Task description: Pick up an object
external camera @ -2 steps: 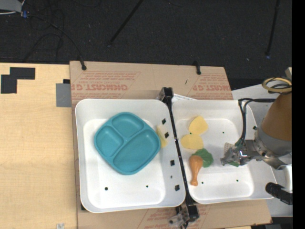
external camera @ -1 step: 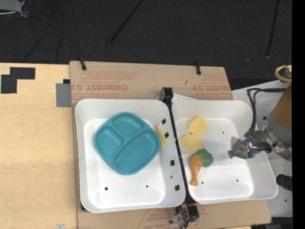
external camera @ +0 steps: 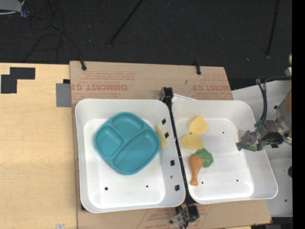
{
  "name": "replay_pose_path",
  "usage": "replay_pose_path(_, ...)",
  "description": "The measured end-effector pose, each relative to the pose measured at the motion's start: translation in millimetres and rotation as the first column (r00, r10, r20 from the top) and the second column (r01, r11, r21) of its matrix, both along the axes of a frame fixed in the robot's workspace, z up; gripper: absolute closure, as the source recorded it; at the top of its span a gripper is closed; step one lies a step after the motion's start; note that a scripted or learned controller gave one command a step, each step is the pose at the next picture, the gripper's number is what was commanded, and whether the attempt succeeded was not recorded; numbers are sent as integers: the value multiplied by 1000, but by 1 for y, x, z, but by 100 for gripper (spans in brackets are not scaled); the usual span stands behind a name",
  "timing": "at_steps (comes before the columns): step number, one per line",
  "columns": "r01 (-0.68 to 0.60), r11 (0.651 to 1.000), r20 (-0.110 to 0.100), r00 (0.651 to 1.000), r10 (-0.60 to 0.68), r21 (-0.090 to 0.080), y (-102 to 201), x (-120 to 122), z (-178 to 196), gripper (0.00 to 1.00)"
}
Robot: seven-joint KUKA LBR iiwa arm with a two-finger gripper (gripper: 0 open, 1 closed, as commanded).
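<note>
The end effector [external camera: 246,141] is seen at the right bin's [external camera: 257,194] right edge, apart from the orange drumstick [external camera: 196,168]; whether it is spread cannot be told.

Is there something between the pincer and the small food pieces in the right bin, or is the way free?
Nothing visible stands in the way. The pincer is at the right bin's right side, and bare white floor lies between it and the green piece, the orange drumstick and the two yellow pieces.
</note>
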State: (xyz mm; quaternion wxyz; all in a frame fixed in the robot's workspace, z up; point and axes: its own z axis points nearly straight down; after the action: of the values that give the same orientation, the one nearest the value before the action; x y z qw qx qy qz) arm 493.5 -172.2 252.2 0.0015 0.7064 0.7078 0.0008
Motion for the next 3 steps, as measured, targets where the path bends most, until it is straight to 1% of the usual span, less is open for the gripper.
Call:
replay_pose_path(1, -3, 1000, -8, 1000, 3, 4, 55, -3, -12, 100)
replay_pose_path(2, -4, 1000, -6, 1000, 4, 4, 111, 0, -5, 100)
replay_pose_path(3, -2, 1000, -9, 1000, 2, 3, 162, 3, -20, 100)
